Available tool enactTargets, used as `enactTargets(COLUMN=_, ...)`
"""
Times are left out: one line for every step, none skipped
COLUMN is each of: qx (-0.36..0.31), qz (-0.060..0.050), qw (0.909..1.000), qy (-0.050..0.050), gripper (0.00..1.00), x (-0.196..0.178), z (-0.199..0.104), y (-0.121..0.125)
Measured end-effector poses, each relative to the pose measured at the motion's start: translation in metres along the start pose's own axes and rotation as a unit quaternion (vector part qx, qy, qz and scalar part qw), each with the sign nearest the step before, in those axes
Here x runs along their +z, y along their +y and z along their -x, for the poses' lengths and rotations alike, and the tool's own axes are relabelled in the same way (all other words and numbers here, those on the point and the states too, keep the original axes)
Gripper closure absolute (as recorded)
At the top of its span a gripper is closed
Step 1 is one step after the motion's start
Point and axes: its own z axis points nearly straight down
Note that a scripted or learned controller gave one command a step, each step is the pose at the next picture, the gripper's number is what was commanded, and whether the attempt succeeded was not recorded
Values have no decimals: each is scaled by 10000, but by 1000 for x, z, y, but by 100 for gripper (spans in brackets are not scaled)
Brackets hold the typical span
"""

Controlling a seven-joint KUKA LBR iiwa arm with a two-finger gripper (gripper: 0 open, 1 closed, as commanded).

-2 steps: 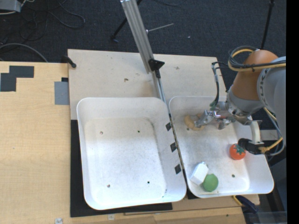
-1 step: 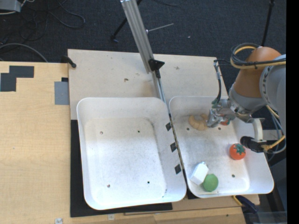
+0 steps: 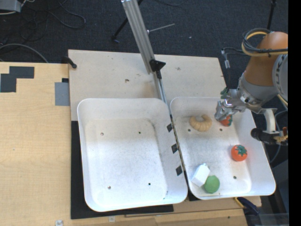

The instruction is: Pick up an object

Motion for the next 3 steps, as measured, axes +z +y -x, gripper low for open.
enactTargets(qx=-5, qz=-1, qw=10000, qy=-1, gripper=100, x=-53, z=1, y=1)
enactTargets(qx=-4, qz=-4, qw=10000, qy=-1, gripper=100, x=-104, z=2, y=2)
enactTargets(qx=-15, qz=-38, qw=10000, qy=16, gripper=100, x=-96, z=-48, y=-3)
